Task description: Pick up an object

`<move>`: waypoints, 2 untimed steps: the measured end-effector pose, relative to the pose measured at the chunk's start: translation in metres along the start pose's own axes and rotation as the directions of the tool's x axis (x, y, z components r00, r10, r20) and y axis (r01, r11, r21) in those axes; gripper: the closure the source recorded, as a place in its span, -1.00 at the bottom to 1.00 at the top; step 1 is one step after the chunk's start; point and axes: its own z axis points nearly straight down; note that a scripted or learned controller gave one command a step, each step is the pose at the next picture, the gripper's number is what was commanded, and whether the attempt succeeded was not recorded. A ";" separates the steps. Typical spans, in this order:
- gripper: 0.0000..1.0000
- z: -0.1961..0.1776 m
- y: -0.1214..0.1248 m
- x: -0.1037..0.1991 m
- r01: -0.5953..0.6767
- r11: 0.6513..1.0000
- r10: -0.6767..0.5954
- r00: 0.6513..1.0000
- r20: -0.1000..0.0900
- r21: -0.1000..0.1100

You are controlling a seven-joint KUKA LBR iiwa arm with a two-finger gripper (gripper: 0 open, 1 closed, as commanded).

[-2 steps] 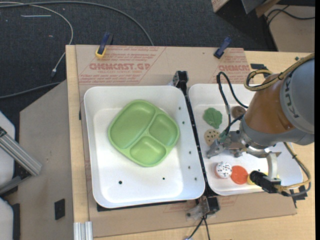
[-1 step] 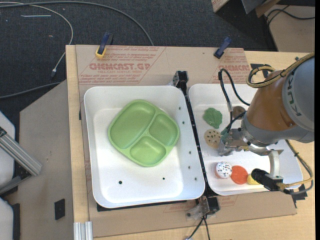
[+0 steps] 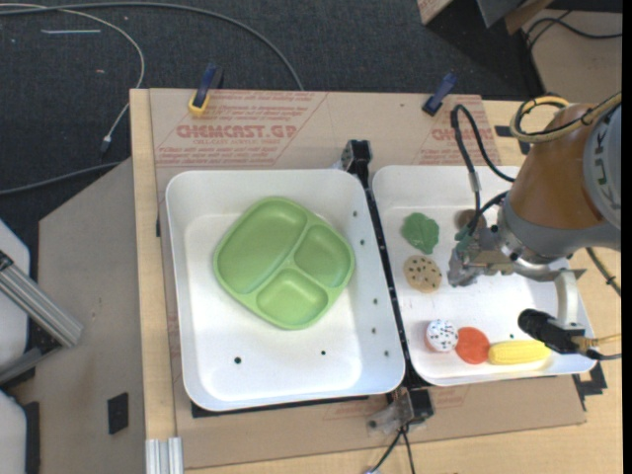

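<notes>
Currently the hand [image 3: 462, 265] sits low in the right bin [image 3: 494, 304], near its middle, at the end of the arm [image 3: 558, 186] that reaches in from the right. Its underside is hidden from this slant, so I cannot tell whether it is open or closed, and nothing shows in its grip.

Just beside the hand, toward the divider between the bins, lies a round speckled cookie [image 3: 424, 274]. It looks apart from the hand rather than touching it, though the gap is small. A green broccoli piece [image 3: 421, 230] lies a little beyond the cookie, nearer the far wall. Along the near wall sit a white spotted die [image 3: 441, 337], an orange ball [image 3: 472, 346] touching or almost touching it, and a yellow corn cob [image 3: 518, 354] right against the ball.

Further out, the left bin [image 3: 197, 265] holds a green divided plate [image 3: 284, 262], well apart from the hand. Both bins rest on the cardboard-covered worktop [image 3: 296, 126].

As I judge it, the pick is not yet done: every object lies on a bin floor. The approach seems made, with the cookie the likeliest target; closing on it and lifting are left.
</notes>
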 end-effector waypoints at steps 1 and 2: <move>1.00 -0.054 -0.006 -0.008 0.000 1.000 0.000 1.000 0.000 0.002; 1.00 -0.104 -0.003 -0.018 0.000 1.000 0.000 1.000 0.001 0.000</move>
